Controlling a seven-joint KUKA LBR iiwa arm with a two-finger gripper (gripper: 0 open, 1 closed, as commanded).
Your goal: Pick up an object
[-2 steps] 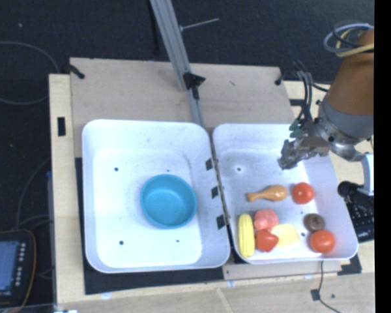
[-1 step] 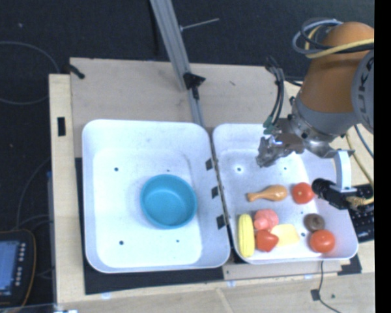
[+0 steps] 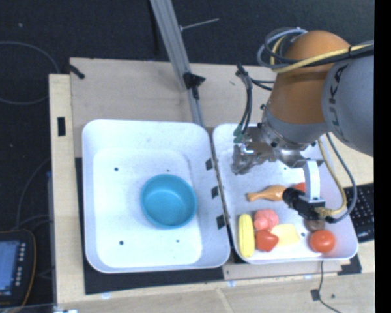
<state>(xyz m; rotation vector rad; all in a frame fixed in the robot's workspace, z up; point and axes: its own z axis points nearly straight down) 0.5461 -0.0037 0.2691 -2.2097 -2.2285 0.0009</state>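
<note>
Reaching in from the right, the grey arm (image 3: 352, 103) with its orange band (image 3: 306, 77) hangs over the far part of the right bin (image 3: 229, 194), and the gripper (image 3: 244, 158) sits low near that bin's far-left corner. Whether the gripper is wide, narrow or holding anything I cannot tell, since the wrist and cables crowd over it.

The objects lie bunched along the near side of the right bin, apart from the gripper. A tan chicken-leg toy (image 3: 267, 192) lies across the middle. Nearer are a yellow corn cob (image 3: 246, 235) against the left wall, a pink piece (image 3: 266, 218) just beside it, a red tomato-like piece (image 3: 266, 241) touching a pale yellow block (image 3: 287, 235), and a second red round piece (image 3: 322, 241) toward the right corner. A black-and-white part (image 3: 306, 197) of the arm hangs over the right side of the bin.

In the left bin (image 3: 104, 142) a blue bowl (image 3: 168, 201) stands upright, well apart from everything else. Both bins rest on the desk (image 3: 117, 90).
</note>
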